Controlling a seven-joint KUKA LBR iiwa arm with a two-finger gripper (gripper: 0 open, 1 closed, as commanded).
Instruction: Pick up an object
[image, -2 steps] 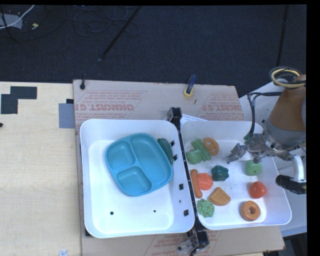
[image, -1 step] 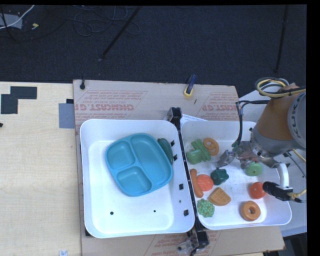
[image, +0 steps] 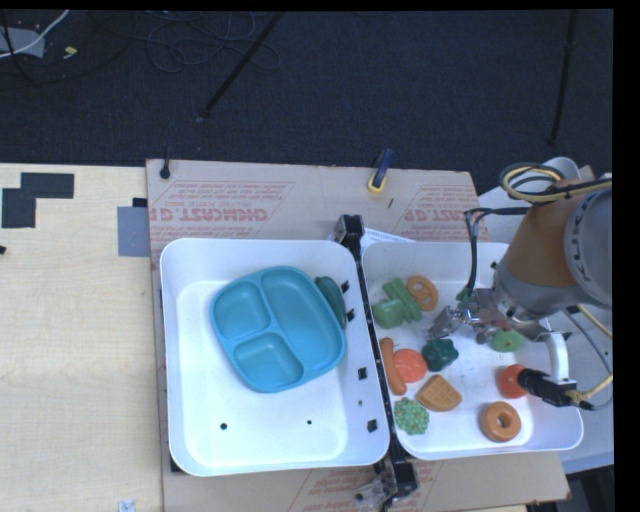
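The right bin (image: 560, 432) holds several toy foods. My gripper (image: 455, 322) hangs low over its middle, coming in from the right on the grey and orange arm. Just below and left of it lies a dark green piece (image: 438, 352), close to the gripper; whether they touch is unclear. A light green piece (image: 507, 340) lies just right of the gripper. Left of the gripper are a green piece (image: 395, 305) and an orange ring (image: 422, 292).
Also in the right bin are a red tomato (image: 408, 365), an orange wedge (image: 438, 394), a green broccoli (image: 410, 415), a brown donut (image: 500, 422) and a red piece (image: 513, 380). The left bin (image: 190, 420) holds a blue divided plate (image: 275, 325).
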